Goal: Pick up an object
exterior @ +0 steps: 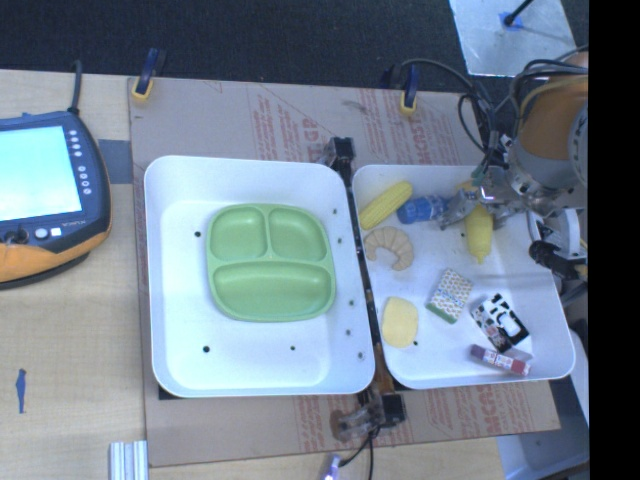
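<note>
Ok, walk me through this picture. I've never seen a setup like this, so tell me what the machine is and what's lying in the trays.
One camera looks down at a slant on a bench. The grey machine with the orange band at the right is a robot arm; its gripper hangs over the right bin, near a yellow banana-like toy and a small blue object. I cannot tell whether it holds anything. That bin also has a corn cob, a croissant, a pale yellow piece, a patterned packet, a black-and-white item and a reddish tube. The left bin holds a green divided plate. The screen device at far left is a control tablet.
</note>
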`<action>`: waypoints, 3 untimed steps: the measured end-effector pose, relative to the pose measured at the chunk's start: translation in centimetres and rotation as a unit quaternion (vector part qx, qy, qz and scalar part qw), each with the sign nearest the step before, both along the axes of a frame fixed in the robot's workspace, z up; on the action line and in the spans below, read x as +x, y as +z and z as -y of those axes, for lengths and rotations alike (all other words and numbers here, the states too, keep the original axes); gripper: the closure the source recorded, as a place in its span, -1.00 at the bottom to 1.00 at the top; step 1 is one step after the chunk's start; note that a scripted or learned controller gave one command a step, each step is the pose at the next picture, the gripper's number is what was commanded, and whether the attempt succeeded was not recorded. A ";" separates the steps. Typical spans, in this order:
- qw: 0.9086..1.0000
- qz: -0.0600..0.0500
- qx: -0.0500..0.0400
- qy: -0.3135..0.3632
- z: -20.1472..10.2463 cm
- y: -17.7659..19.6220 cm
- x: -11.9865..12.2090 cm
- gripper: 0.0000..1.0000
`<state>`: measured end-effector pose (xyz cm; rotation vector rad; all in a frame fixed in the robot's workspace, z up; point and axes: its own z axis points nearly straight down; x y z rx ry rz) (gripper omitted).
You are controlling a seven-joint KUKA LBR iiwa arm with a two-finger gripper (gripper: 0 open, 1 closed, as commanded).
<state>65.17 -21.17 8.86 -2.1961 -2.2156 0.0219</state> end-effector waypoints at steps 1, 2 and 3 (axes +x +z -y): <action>1.000 0.000 0.000 0.000 0.0 0.0 0.0 -1.00; 1.000 0.000 0.000 0.000 0.0 0.0 0.0 -1.00; 1.000 0.004 -0.002 0.000 0.1 1.2 0.2 1.00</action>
